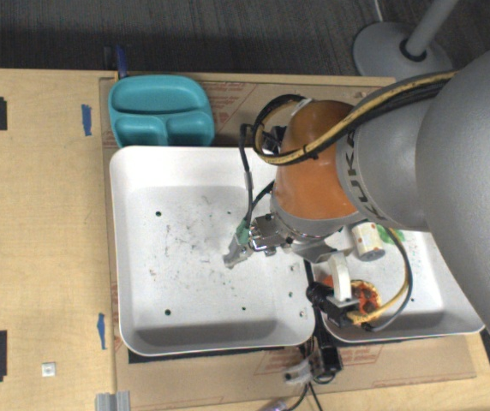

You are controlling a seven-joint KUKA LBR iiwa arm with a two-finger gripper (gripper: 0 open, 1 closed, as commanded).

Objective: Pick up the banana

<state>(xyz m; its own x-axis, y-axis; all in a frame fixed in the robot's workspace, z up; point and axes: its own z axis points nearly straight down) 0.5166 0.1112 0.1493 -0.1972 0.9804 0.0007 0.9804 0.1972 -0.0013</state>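
My gripper (238, 251) hangs over the right part of the left white bin (142, 229), near the wall it shares with the right bin. Nothing can be made out in it from this angle. The grey arm with its orange band (313, 174) reaches in from the right and hides most of the right bin (438, 302). A small orange and yellow shape (367, 300) shows in the right bin below the wrist, among cables; I cannot tell what it is. A bit of green (391, 235) peeks out beside the arm there.
A teal divided tray (161, 110) stands just behind the left bin. A grey round stand base (391, 50) sits at the back right. Black and yellow cables (266, 139) loop around the wrist. Cardboard bench surface (39, 229) stretches to the left.
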